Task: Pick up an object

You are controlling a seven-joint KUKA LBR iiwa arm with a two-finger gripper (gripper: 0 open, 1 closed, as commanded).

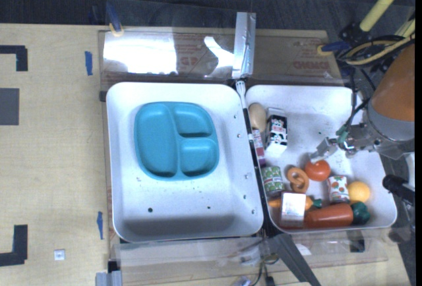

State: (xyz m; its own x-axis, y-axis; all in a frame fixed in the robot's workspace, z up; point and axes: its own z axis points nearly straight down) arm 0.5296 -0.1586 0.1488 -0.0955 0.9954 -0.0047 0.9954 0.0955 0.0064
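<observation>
Your pincer (335, 144) hangs low over the right bin (297, 95), above a red tomato (317, 169); you cannot tell how it is set. Toys cluster along that bin's near side. A blue tray (177, 140) lies in the left bin (122, 166).

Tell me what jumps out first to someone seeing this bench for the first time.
The blue tray stands out, lying alone in the left bin. Next comes the bright heap of toy food along the near side of the right bin, with a long carrot at its front. The arm reaches in from the right, its gripper above the heap.
</observation>
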